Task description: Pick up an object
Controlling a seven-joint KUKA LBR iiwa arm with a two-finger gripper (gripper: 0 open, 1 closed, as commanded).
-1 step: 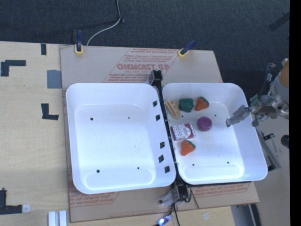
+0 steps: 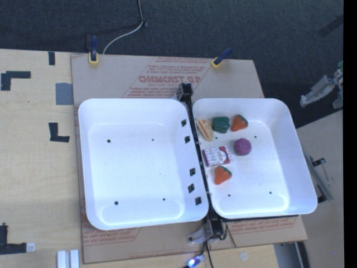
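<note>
Dark carpet lies behind the bench, where a cardboard sheet carries two white bins side by side. All my candidates sit in the right bin, crowded toward its left wall: a green piece, an orange-red one, a purple ball, a small packet, another orange-red piece and a yellowish thing right against the divider. The left bin is beside them.

My claw is, I think, the grey shape at the far right, well apart from the bin; open or clenched, I cannot tell.

Trouble from here: the pieces lie close together, so my descent could nudge a neighbour or pinch two. Those by the wall leave a finger little room, and the ball may roll away.

My arm is cut off at the edge, and the packet's label is too small to read.
</note>
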